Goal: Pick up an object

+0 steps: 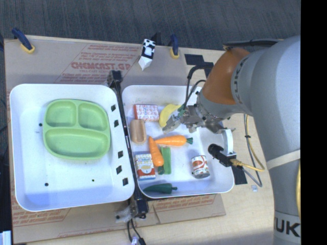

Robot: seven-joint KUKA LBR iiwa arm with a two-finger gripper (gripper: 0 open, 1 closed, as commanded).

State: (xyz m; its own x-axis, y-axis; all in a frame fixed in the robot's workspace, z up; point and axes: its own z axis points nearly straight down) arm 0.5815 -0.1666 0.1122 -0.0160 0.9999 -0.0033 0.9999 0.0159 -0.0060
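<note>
Here end effector (180, 120) hangs just above carrot (172, 141)

Two white bins on the desk: left bin (20, 188), right bin (219, 185). One green divided plate (76, 129). Two carrots: one (173, 141), another (156, 152). Two small cartons (146, 112) (145, 166). One can (200, 167), one banana (167, 114), one bread roll (137, 130), two green vegetables (164, 188) (166, 160).
</note>
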